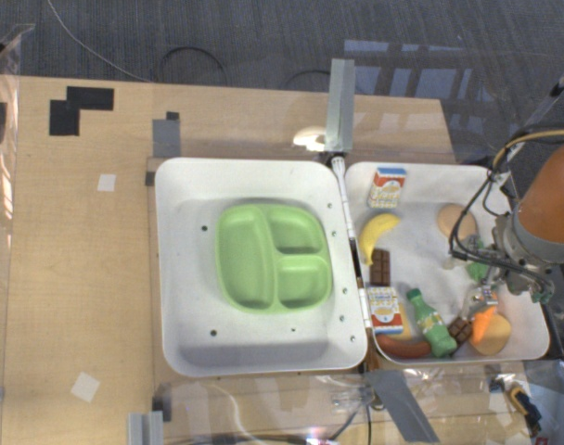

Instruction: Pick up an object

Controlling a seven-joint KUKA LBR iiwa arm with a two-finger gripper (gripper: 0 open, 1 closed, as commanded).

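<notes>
While the arm point(546, 211) is reaching in from the right, its gripper point(487, 297) is hanging low over the right bin point(421, 179), just above a carrot point(483, 323) and a tan potato-like piece point(493, 336); whether its fingers are apart or together cannot be told. Two small cartons are lying in that bin, one point(387, 187) at the far end and one point(383, 308) near the front, their printing too small to read. Beside them are sitting one banana point(377, 234), two chocolate bars point(380, 267) point(460, 331), one green bottle point(429, 323), one sausage point(403, 347) and one pale round piece point(454, 221). One green divided tray point(273, 258) is resting in the left bin point(180, 276).
</notes>
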